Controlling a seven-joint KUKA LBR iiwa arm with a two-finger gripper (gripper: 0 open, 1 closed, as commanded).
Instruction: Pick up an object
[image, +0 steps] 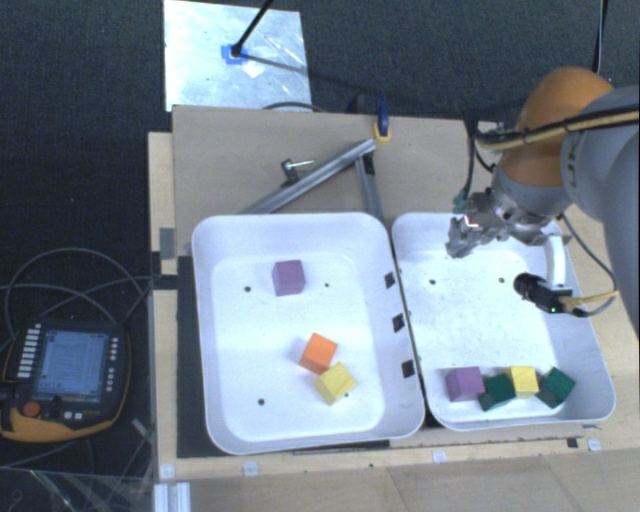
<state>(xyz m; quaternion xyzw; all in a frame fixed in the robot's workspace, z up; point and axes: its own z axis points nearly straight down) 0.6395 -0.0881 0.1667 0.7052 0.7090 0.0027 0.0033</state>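
**Blocks in both bins, hand above the right bin's far end**

The things to pick are small coloured blocks. In the left bin (215, 300) lie three: a purple block (288, 277) alone toward the far side, and nearer the front an orange block (318, 352) with a yellow block (336, 383) touching its corner, both turned at a slant. In the right bin (590, 385) four more sit in a row along the near wall: a purple one (464, 383), a dark green one (496, 391) just beside it, a yellow one (524, 379), and another dark green one (556, 385) at the right end.

The hand (462, 238) is over the far left part of the right bin, well apart from that row. Nothing can be seen between its fingers; whether they stand wide or narrow I cannot tell.

Both bins are shallow and white, side by side with black clips along the seam between them. They rest on a pale table (300, 145) topped with brown board, where a metal bar (310, 180) lies at a slant behind the left bin. The floor around is dark carpet (80, 120). A teach pendant (65, 375) with a lit screen lies to the left, its cable looping, and a shiny sheet (235, 55) lies beyond the table.
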